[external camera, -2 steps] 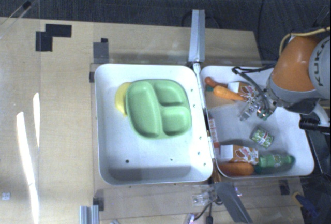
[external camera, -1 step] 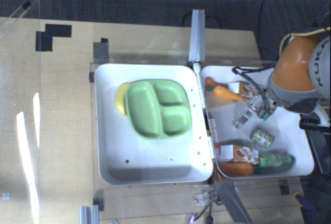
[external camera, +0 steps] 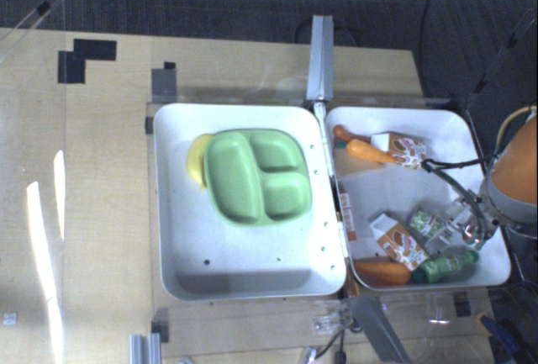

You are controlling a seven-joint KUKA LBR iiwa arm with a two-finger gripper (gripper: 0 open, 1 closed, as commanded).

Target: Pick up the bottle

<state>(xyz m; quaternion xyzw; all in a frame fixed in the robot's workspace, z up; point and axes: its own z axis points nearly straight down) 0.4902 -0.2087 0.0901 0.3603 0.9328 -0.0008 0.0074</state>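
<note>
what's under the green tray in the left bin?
A yellow thing pokes out at the green tray's left edge, apparently beneath it. Most of it is covered, so I can't identify it. Anything else under the tray is hidden.

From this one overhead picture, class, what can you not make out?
- Gripper: small and blurred among cables, so its state is unclear.
- Green bottle: label too small to read.
- Yellow item: mostly hidden under the green tray.
- Arm: cut off by the right edge.
</note>
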